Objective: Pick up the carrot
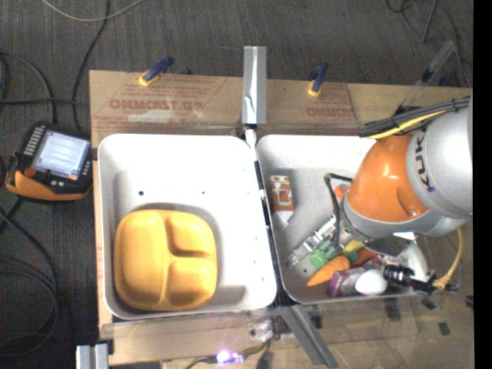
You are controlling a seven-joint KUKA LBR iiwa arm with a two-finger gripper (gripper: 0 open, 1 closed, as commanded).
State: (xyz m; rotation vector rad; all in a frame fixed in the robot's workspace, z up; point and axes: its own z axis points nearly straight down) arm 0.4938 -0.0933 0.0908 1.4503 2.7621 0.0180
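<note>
**Right bin (307, 148), near end**
- White egg-shaped item (370, 284), against the near wall.
- Purple item (338, 284), just left of the white one and touching it.
- Carrot (329, 270): orange, lying flat at a slant, pointed tip toward the near left, thick end toward the arm. It lies in the near part of the right bin, just behind the purple item and close under the wrist.
- Green item (324, 254), just behind the carrot, with a small yellow piece (354, 246) to its right at the edge of the arm.
- Silvery, partly clear item (309, 243), left of the green one; what it is cannot be told.

**Arm (446, 167)**
- Grey, with the orange band (384, 187) over the right half of the right bin.
- Jaws: hidden under the wrist; whether they are open or closed, or have hold of anything, cannot be told.

**Left bin (184, 148)**
- Yellow divided plate (165, 260), three compartments, in the near left part.

**Right bin, middle**
- Small orange-and-white carton (281, 192), near the left wall and well apart from the carrot.

**Far side**
- Worktop (215, 102), brown, with red lettering behind the bins.
- Metal upright (254, 83) at the gap between the bins.
- Two blue-and-yellow clamps (156, 70) (316, 81) at the far edge.
- Handheld pendant (50, 160) with a lit screen, on the floor to the left.
</note>
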